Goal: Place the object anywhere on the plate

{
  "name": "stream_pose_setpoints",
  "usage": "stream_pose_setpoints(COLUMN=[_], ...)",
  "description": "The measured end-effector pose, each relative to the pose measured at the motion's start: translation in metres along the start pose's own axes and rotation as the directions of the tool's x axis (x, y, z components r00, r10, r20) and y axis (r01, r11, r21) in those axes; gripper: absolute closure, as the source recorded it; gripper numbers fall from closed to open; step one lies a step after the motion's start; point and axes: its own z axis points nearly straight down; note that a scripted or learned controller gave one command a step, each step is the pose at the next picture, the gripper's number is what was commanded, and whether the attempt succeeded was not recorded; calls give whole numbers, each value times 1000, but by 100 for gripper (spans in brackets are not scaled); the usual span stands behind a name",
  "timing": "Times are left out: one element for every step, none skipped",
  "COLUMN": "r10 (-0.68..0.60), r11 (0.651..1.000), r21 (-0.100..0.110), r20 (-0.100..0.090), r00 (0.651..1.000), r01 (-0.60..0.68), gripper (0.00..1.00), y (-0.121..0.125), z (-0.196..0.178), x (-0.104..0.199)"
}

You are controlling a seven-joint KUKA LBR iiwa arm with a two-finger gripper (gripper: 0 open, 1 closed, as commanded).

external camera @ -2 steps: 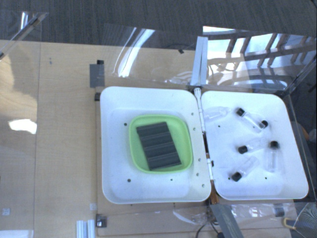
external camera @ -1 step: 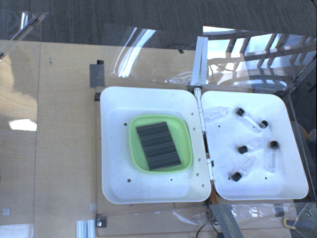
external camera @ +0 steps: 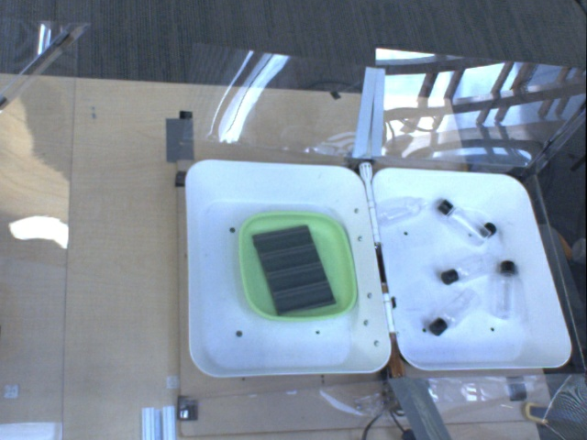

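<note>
**A:** What is the surface like?

**B:** A pale wood bench [external camera: 101,291], with glare across its far side and a bright patch of light [external camera: 38,232] near its left edge. Beyond it is a dark ribbed floor [external camera: 183,16]. Two white bins sit on the bench, touching along their inner edges.

**A:** And the task's thing?

**B:** The block [external camera: 293,269], dark grey and ridged, lies flat on the green plate [external camera: 249,246]. It is slightly askew and well within the rim. The plate sits in the middle of the left bin [external camera: 206,337].

**A:** The other bin?

**B:** The right bin [external camera: 541,337] holds five clear vials [external camera: 466,221] with black caps, lying scattered and apart from one another.

**A:** Anything else around them?

**B:** A grey metal post [external camera: 370,117] rises at the far end of the seam between the bins. A small grey bracket [external camera: 180,138] is fixed to the bench by the left bin's far corner. Reflections of a frame or railing show at the upper right.

**A:** Are the jaws released or clenched?

**B:** I cannot tell.
</note>
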Motion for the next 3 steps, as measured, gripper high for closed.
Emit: stream_pose_setpoints(r10=[0,0,-1], r11=[1000,1000,1000], r21=[0,0,0], r20=[0,0,0], r00=[1000,1000,1000], r01=[0,0,1], gripper=[0,0,0], y=[0,0,0], z=[0,0,0], x=[0,0,0])
